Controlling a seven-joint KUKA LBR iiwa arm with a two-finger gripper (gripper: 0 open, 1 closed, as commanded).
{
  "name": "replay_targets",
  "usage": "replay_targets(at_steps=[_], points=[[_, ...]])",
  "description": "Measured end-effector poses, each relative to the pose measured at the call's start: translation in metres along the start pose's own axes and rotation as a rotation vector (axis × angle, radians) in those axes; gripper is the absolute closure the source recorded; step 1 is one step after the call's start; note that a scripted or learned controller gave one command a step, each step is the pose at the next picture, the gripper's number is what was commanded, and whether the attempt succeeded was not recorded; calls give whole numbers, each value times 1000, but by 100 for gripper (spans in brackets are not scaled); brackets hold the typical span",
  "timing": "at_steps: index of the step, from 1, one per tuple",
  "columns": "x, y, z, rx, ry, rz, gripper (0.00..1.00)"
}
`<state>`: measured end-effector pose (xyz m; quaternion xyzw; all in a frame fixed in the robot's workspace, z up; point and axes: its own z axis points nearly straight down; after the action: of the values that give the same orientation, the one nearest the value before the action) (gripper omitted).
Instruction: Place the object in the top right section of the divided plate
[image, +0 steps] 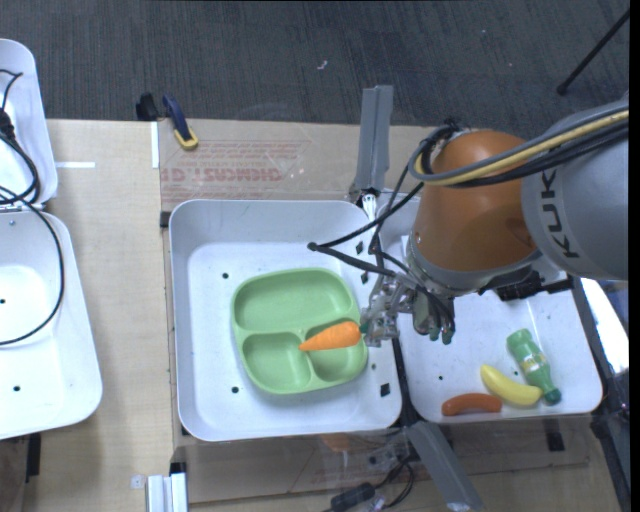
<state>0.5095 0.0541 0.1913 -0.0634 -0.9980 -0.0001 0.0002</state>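
One green divided plate (290, 300) with three sections lies in the left white bin (200, 300) on the table (110, 160). One orange carrot (331, 337) rests across the plate's right edge, over the ridge between its sections, its thick end pointing at the jaws (380, 322). Whether these are clenched or released I cannot tell. In the right bin (560, 310), beside the plate's bin, lie one green bottle (532, 365), one yellow banana (509, 385) and one red sausage (471, 404).
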Motion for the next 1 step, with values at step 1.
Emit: replay_targets(at_steps=[1], points=[[11,39,0,0,0,-126,100]])
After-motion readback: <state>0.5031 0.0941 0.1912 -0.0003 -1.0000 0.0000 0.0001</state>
